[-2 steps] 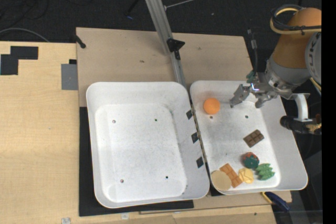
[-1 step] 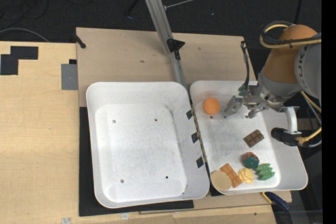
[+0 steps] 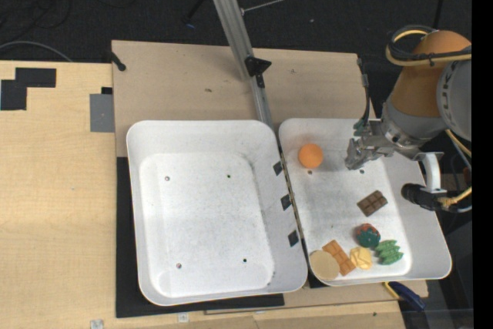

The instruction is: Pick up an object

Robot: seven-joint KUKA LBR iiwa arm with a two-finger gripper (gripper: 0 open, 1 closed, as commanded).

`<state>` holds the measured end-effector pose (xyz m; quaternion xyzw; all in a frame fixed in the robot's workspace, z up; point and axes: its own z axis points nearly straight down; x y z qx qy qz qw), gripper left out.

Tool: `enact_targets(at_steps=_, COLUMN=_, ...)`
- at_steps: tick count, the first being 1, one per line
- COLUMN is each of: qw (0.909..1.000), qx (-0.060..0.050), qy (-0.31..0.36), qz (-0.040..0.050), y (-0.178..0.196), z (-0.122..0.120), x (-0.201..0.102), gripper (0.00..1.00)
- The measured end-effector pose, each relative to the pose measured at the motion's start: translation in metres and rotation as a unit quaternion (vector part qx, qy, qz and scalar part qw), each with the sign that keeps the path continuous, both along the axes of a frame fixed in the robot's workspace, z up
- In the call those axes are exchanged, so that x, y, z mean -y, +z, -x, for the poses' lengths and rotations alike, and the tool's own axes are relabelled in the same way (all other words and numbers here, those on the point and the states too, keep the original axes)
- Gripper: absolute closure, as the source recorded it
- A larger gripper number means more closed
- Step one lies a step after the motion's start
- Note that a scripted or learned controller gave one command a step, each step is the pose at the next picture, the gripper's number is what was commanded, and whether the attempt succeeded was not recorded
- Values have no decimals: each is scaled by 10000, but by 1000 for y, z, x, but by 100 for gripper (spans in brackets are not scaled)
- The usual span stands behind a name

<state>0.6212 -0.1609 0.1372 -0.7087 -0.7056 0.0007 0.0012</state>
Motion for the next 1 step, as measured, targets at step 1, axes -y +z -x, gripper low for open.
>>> enact_targets(at_steps=1, qw=10000, qx=31, qy=26, qz=8, y=49, z=-10, x=0, gripper=100)
